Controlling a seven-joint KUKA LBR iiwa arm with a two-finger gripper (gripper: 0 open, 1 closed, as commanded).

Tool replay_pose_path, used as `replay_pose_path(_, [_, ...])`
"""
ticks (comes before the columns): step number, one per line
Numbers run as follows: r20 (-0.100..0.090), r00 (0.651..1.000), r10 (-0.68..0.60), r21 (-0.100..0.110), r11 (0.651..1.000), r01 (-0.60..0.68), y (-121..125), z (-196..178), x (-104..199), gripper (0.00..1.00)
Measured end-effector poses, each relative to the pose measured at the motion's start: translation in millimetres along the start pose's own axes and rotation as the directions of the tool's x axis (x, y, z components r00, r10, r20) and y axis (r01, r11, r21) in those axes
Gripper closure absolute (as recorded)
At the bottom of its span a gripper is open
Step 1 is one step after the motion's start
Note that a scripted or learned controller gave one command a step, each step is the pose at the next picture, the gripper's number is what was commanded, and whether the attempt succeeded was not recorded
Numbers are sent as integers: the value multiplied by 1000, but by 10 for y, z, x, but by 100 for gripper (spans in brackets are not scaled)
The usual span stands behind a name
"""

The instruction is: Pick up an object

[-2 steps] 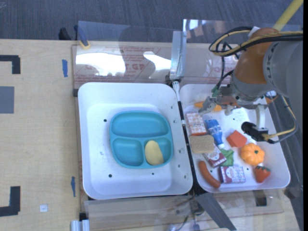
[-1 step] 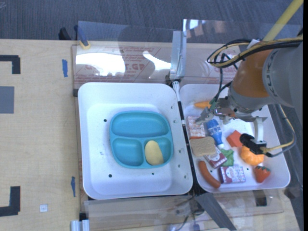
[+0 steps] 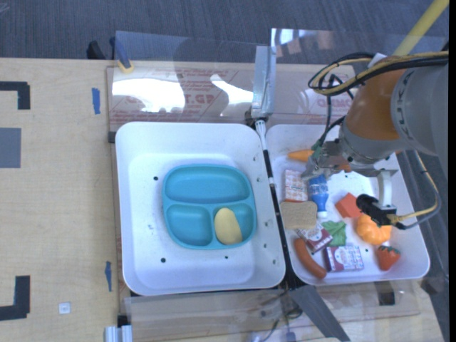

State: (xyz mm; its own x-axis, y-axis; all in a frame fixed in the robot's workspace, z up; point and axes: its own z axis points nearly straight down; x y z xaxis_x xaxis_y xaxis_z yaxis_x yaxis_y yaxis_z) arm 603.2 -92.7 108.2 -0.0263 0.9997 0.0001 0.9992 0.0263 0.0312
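The arm (image 3: 399, 112) reaches in from the right over the right bin (image 3: 417, 251), its orange band above the wrist; the hand (image 3: 324, 164) sits low at the bin's upper left, over a carrot (image 3: 301, 154) and just above a blue bottle (image 3: 318, 193); whether it is open or closed I cannot tell, and nothing shows plainly in its grip; the right bin is crowded: a small packet (image 3: 295, 185) left of the bottle, a bread slice (image 3: 299, 214) below it, a sausage (image 3: 308, 256) at the lower left, a carton (image 3: 343, 258) beside it, a red block (image 3: 348, 206), an orange fruit (image 3: 373, 231) and a red strawberry-like piece (image 3: 387, 256) toward the right; the left bin (image 3: 135, 191) holds a blue tray (image 3: 206, 184), with a yellow lemon (image 3: 228, 226) in its lower right compartment; both bins rest on the pale surface (image 3: 50, 212).
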Motion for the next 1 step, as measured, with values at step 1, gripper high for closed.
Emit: replay_pose_path(1, [-3,1000,-19,21,1000,19,690,-816,722,100])
